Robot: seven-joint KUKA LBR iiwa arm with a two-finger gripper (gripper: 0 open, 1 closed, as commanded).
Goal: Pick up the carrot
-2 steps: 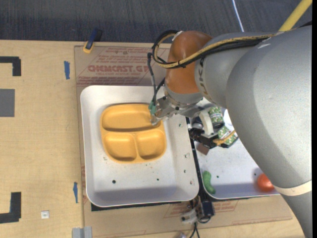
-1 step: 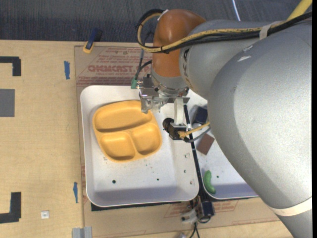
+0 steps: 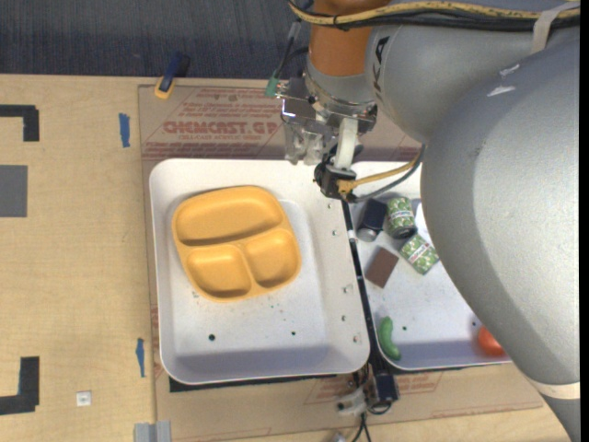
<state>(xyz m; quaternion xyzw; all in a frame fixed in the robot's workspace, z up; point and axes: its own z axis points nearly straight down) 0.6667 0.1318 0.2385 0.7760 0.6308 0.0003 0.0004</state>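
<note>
The carrot (image 3: 488, 342) shows as a small orange piece at the front of the right bin (image 3: 433, 353), partly covered by the arm's grey body. My gripper (image 3: 322, 155) hangs over the back rim of the left bin (image 3: 166, 274), close to the divide between the two bins. It is far behind and to the left of the carrot. Its fingers stand apart with nothing between them.
A yellow divided plate (image 3: 235, 242) lies in the left bin. The right bin holds two green patterned cans (image 3: 400, 215) (image 3: 419, 254), a dark blue block (image 3: 371, 215), a brown block (image 3: 381, 267) and a green vegetable (image 3: 389, 337). The arm covers much of the right bin.
</note>
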